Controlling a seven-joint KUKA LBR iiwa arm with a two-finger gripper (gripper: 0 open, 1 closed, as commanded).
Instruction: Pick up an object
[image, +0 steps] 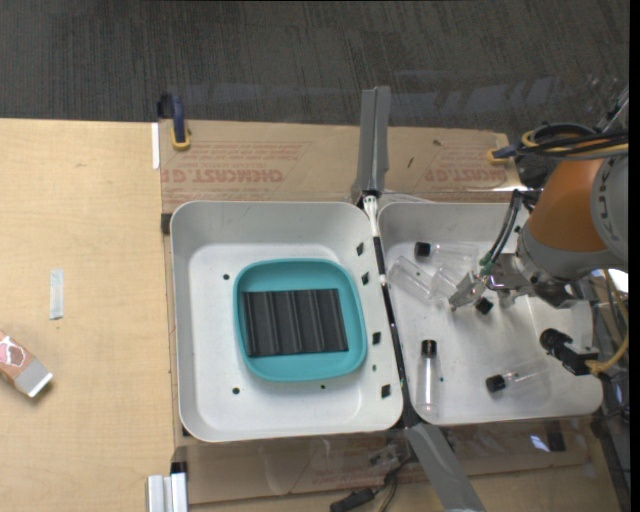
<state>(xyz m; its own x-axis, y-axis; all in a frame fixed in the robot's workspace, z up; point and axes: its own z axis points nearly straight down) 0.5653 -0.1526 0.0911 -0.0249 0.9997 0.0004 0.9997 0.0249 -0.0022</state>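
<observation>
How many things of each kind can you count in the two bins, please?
Teal tray with dark ridged insert, left bin: 1
Clear vials with black caps, right bin: 4, counted by caps
Total: 5, though the overlapping clear vials at the right bin's top are hard to separate.
</observation>
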